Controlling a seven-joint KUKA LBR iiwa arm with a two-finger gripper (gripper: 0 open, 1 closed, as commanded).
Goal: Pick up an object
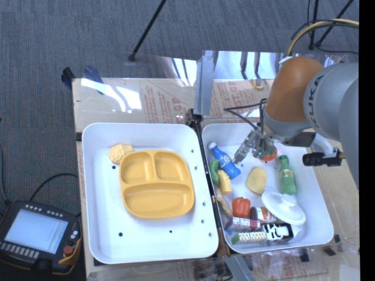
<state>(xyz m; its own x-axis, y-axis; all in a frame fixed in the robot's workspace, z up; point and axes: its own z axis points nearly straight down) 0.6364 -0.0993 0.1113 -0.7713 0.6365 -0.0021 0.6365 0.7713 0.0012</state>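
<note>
Small blue bottle [224,161] (white cap) lies tilted.

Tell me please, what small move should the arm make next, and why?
Probably lower the hand a little, straight down. It hangs over the right bin, near a small orange-red item and beside the blue bottle, with nothing visibly between its fingers, so nothing is picked yet.

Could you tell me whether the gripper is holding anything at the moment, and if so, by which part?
It cannot be told. The gripper hangs low over the right bin, close to the blue bottle, but nothing shows between its tips.
</note>
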